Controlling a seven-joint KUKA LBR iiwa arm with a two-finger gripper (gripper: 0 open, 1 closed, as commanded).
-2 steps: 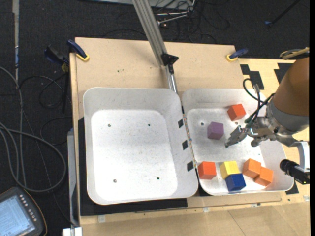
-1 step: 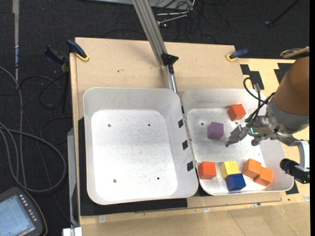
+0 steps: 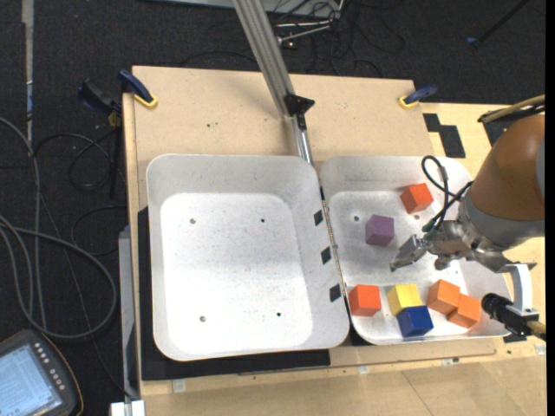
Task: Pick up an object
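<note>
Purple cube (image 3: 379,230) sits in the right bin (image 3: 347,173), just left of my pincer (image 3: 408,256). My pincer is slightly open and holds nothing. If I close too far right, I think it only pushes the cube away.

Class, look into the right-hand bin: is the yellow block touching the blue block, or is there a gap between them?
Touching. In the camera view, the yellow block and blue block share an edge with no white bin floor showing between them.
</note>
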